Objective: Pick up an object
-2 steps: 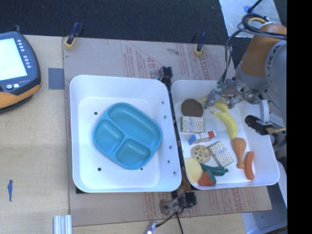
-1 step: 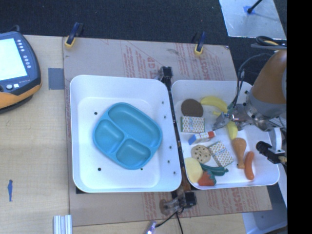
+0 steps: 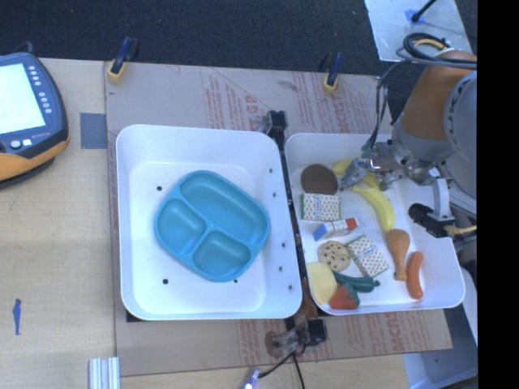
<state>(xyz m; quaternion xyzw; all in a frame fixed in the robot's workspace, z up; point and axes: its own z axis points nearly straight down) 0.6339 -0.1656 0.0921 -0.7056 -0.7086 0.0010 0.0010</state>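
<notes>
The hand (image 3: 362,171) is seen low in the far part of the right bin (image 3: 438,298), at the upper end of the banana (image 3: 378,203) and just beside the brown round piece (image 3: 319,179). Whether it is spread or pressed together cannot be told, since the metal at the wrist blurs into the yellow beneath it. Nothing is seen lifted clear of the bin floor, so the pick is judged not yet made; at most an approach to the banana has been completed.

Outward from there, the other candidates are laid close together: a green-and-white packet (image 3: 321,207), a small red-capped tube (image 3: 336,228), a cookie (image 3: 333,254), a second packet (image 3: 369,255), a drumstick (image 3: 398,250), a sausage (image 3: 414,274), and a pale yellow piece (image 3: 320,281) touching a green and red vegetable (image 3: 349,290).

In the left bin (image 3: 130,217) a blue divided plate (image 3: 211,225) is seen. Both bins are carried by the bench (image 3: 49,241), with a pendant (image 3: 24,112) at its left edge.

A closing, a firm grip and a lift are judged to be left.
</notes>
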